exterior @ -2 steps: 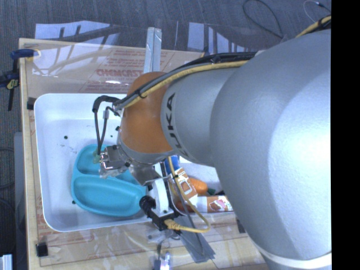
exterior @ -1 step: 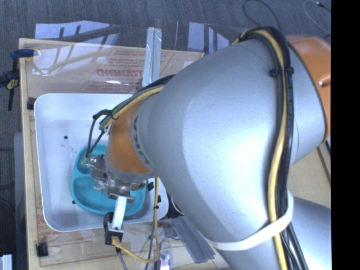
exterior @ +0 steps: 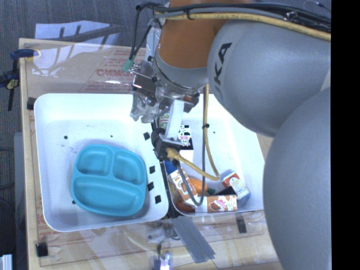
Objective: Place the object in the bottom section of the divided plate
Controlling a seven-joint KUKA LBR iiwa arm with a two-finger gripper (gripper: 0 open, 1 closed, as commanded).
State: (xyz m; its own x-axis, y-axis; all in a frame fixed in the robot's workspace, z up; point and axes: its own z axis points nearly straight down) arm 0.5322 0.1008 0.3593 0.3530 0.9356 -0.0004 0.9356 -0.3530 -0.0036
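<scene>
Hovering above the divide between bins, gripper [exterior: 144, 112], grip state impossible to tell; blue plate [exterior: 107, 180] in left bin [exterior: 50, 117]; packets [exterior: 222, 202] in right bin [exterior: 230, 145], near end

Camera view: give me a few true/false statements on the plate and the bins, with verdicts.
1. The blue divided plate lies in the left bin. True.
2. An object already lies in the plate's bottom section. False: that section holds nothing, and neither do the two smaller ones above it.
3. The plate has three sections, two small and one large. True.
4. The packets lie in the left bin beside the plate. False: they lie in the right bin, at its near end.
</scene>
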